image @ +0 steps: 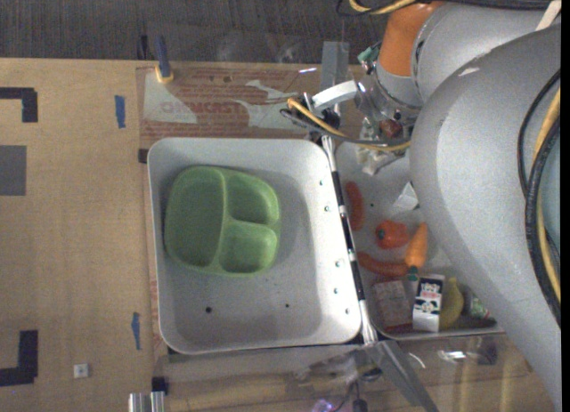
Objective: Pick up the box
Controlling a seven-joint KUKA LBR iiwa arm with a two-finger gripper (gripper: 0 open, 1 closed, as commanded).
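Camera view, inventory. Left white shallow plastic bin (178,312): holds one green three-compartment plastic plate (223,220), lying flat toward the bin's upper left, with bare floor open below it and along its right side up to the rim. Right white shallow bin (378,174): largely covered by the grey arm (490,179) with its orange band, which spans it from the right. Contents seen along its left strip: small white carton box with a printed face (428,302) near the lower edge, standing just beside a yellow banana (453,303); orange carrot-shaped pieces (392,237) above it, crowding that strip. Gripper (374,139): at the upper end of the right bin, well apart from the box; its state cannot be told.
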